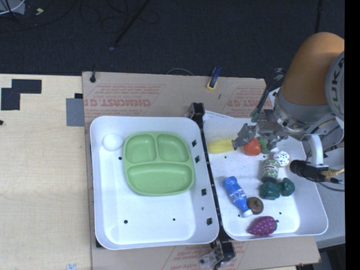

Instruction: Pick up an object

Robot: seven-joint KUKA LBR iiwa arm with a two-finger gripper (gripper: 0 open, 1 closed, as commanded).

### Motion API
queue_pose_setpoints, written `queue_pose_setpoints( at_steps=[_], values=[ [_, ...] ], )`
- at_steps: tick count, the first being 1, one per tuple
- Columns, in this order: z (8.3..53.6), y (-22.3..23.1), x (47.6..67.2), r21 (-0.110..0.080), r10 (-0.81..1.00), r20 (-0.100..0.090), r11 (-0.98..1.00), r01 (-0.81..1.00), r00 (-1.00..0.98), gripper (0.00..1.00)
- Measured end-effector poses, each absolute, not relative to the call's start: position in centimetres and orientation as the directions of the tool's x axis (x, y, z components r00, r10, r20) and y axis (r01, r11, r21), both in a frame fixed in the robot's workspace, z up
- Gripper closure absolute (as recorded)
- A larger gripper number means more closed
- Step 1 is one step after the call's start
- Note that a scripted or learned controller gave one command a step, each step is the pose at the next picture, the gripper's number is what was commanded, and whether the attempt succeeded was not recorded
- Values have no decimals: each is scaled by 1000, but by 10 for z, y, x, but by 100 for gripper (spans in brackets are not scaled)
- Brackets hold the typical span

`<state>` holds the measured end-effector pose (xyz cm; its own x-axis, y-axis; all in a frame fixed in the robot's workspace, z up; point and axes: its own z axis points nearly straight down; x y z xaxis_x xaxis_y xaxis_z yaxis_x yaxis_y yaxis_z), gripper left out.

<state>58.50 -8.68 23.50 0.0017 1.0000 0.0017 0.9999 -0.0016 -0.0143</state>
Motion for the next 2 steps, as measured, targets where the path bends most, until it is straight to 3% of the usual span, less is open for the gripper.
queue_pose_setpoints(
  at_steps=[1, 2],
  values=[
    [242, -87, 587, -1, 1000, 0, 0, 1000, 0, 0],
    [179, -80, 584, -8, 1000, 1, 1, 1000, -1, 0]
  ],
)
